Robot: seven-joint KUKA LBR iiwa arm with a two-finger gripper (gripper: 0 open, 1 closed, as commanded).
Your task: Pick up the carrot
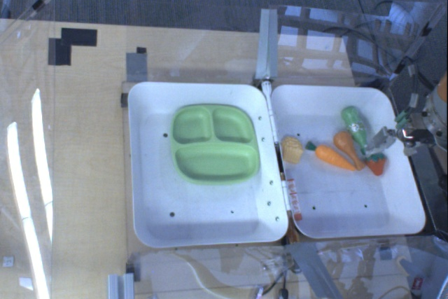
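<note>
Smooth tapered carrot [334, 157] lies in the right white bin [350, 217], between a rounded yellowish lump [292, 149] and a small red piece [377, 164]. The metal claw [384, 139] hovers just beside it; whether it's spread, cannot tell.

Divided plate [213, 143] in left bin [150, 220]; carrot [333, 156] in right bin [392, 217]
</note>
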